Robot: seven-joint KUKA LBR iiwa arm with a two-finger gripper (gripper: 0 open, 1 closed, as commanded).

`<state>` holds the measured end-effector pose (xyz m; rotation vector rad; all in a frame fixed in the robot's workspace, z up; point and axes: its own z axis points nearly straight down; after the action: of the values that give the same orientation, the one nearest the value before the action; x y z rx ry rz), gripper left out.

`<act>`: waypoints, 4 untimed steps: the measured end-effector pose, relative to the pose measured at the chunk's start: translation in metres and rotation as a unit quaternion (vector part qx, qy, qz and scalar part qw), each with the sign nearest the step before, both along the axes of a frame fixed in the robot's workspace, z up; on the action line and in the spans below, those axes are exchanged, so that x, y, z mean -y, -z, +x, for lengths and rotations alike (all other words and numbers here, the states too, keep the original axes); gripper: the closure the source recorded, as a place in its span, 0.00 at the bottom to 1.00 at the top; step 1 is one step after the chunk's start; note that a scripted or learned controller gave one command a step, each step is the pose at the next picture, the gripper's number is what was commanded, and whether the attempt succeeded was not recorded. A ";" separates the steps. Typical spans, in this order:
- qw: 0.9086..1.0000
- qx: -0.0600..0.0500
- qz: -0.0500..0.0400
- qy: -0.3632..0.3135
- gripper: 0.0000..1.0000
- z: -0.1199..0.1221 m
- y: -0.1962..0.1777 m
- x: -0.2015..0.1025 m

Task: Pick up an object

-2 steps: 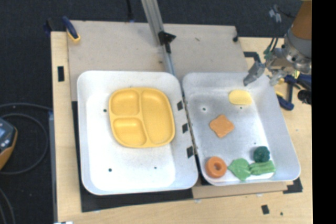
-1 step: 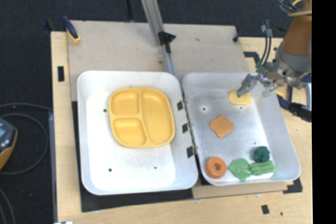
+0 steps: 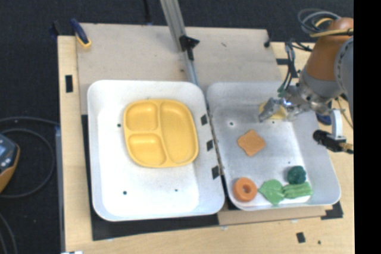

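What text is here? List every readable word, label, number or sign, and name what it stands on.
None can be read. The yellow tray, orange square, orange ring, green pieces and both white bins bear no print. The device at the left edge is too small and dark to tell.

Flat tan square (image 3: pixel 251 143) mid right bin (image 3: pixel 238 92), green pieces (image 3: pixel 286 190) nearby

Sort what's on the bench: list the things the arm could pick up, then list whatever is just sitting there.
For the job:
gripper
orange square piece
orange ring
green pieces
dark green ball
right bin, holding them

Just lying about:
yellow divided plate
left bin
metal post
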<state>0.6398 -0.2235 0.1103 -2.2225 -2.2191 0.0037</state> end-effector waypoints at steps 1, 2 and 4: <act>1.000 0.004 -0.002 0.000 1.00 0.002 -0.016 0.002; 1.000 0.004 0.000 -0.002 1.00 0.004 -0.060 0.002; 1.000 0.003 0.000 -0.003 1.00 0.015 -0.134 -0.002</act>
<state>0.6544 -0.2216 0.2447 -2.2192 -2.2296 -0.0032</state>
